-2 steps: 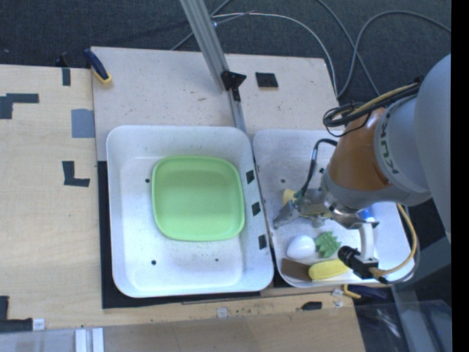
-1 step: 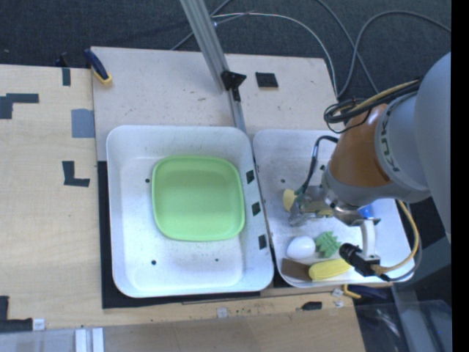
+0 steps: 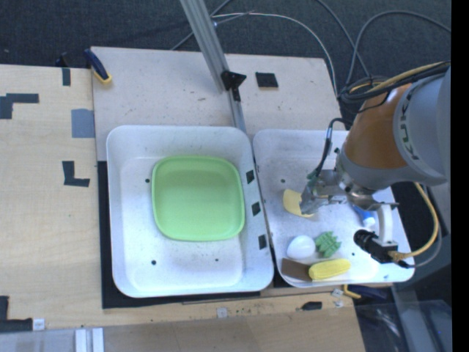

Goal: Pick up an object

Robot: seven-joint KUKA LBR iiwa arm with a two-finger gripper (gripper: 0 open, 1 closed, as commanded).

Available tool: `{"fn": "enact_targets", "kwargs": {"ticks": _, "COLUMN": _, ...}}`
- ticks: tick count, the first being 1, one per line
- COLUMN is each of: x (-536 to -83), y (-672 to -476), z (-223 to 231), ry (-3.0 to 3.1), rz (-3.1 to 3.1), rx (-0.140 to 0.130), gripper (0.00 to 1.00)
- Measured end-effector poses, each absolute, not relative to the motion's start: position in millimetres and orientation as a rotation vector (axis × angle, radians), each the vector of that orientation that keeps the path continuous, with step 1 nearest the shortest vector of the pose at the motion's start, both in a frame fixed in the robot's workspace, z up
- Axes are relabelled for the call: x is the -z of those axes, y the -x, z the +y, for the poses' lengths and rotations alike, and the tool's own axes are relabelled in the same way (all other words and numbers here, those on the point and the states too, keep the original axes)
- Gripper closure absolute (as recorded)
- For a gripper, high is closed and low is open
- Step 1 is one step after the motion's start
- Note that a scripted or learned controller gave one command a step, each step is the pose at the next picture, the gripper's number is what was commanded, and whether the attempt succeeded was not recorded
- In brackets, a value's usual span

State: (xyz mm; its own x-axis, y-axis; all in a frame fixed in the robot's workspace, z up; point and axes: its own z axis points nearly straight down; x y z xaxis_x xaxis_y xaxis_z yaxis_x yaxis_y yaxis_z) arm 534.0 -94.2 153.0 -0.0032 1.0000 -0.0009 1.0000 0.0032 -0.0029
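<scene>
Directly under the pincer (image 3: 316, 196), on its left side, lies a yellow piece (image 3: 293, 202) on the floor of the right bin (image 3: 286, 149). The tip of the pincer is down at the right edge of this piece, touching it or almost touching; from this slanted view I cannot tell which. Whether the pincer is released or clenched I also cannot tell, because the wrist and the grey arm (image 3: 410, 134) cover it from above. I do not see the yellow piece between anything, so I would not call it held.

The yellow piece looks like a small wedge or slice, with its longer side running roughly up and down in the view, so a grip across its short side seems the more natural one.

Nearer to the front of the bin than the pincer there are a white egg (image 3: 300, 247), a green toy (image 3: 327, 243) just beside it, and a corn cob (image 3: 330, 270) which lies lengthwise along the front wall. These three are close together but apart from the yellow piece, so there is room around it.

The bin floor is flat, white and a little dirty. Far to the left of the pincer, the other bin (image 3: 124, 196) carries a green plate (image 3: 198, 198).
</scene>
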Motion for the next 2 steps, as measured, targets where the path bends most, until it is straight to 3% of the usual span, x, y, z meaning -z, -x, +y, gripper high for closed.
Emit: {"fn": "enact_targets", "kwargs": {"ticks": 2, "x": -224, "y": -532.4, "z": -92, "ry": 2.222, "rz": -2.222, "rx": 0.001, "gripper": 1.0}}
